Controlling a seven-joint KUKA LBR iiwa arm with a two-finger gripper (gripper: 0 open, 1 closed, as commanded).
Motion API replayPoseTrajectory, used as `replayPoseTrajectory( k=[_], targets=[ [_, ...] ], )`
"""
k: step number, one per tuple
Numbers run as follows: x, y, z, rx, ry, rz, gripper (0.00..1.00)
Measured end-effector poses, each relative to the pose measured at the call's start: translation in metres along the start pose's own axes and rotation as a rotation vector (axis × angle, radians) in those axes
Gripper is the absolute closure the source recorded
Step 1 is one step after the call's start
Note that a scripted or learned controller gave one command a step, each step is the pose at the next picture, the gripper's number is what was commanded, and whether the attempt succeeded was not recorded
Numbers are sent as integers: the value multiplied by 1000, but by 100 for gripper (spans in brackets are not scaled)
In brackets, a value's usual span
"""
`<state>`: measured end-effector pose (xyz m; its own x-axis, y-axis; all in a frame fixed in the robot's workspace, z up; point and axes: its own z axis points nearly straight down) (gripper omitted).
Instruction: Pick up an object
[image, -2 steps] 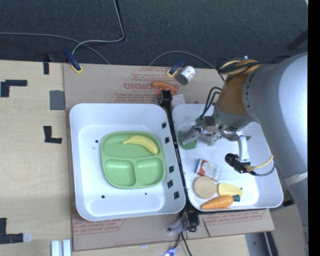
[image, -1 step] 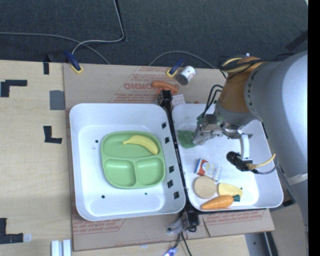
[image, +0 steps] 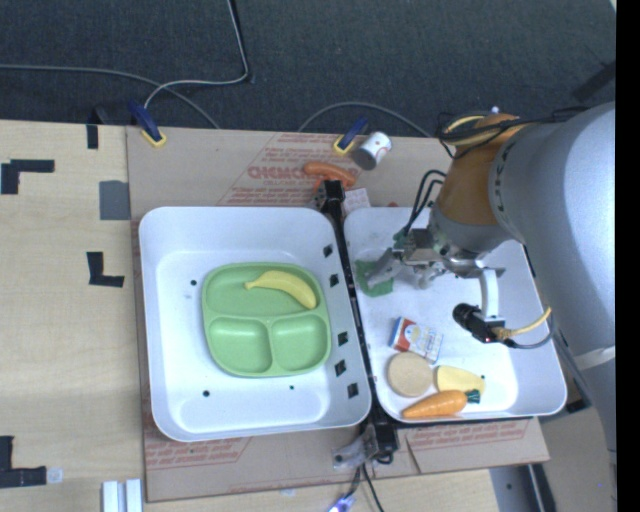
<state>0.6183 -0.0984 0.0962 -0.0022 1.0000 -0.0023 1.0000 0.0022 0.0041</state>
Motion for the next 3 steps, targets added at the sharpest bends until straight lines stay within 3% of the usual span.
replayPoseTrajectory(
  k=[1, 2, 3],
  targets=[
    [-4, -61, 9, 1, 1, 2, 0],
    [3, -73, 9, -3, -1, 2, 0],
    [3, -58, 10, 3, 2, 2, 0]
  ],
)
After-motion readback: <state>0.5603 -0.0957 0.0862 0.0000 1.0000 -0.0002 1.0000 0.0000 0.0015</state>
